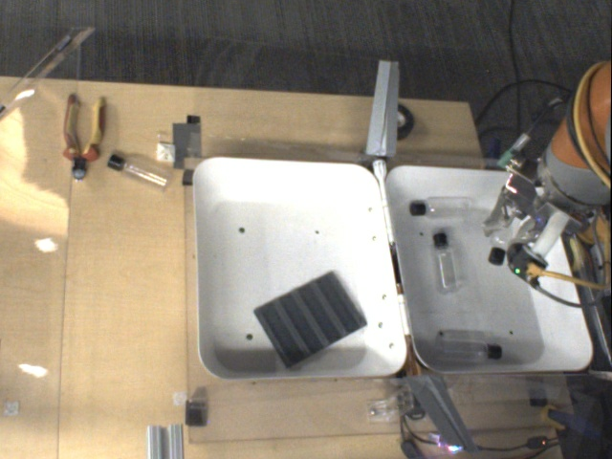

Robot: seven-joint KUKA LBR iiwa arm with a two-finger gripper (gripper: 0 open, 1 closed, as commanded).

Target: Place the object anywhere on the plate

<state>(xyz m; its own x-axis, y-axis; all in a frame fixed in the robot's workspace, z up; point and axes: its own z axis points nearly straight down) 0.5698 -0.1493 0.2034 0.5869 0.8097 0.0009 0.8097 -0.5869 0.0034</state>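
the gripper (516, 232) hangs over the right bin's (564, 352) right edge, near three clear vials, its hold impossible to tell; the dark ridged plate (311, 318) waits in the left bin's (220, 256) near edge.

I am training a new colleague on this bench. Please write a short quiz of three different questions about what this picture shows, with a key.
1. True or false: the dark ribbed plate lies in the right bin.
2. Multiple choice: the gripper is over A) the left bin, B) the right bin, C) the wooden bench.
3. Fill in: the pliers with orange handles lie on the bench, at the far ____ of the view.

Key: 1 false, it lies in the left bin, near the front wall. 2 B, beside three clear vials. 3 left.
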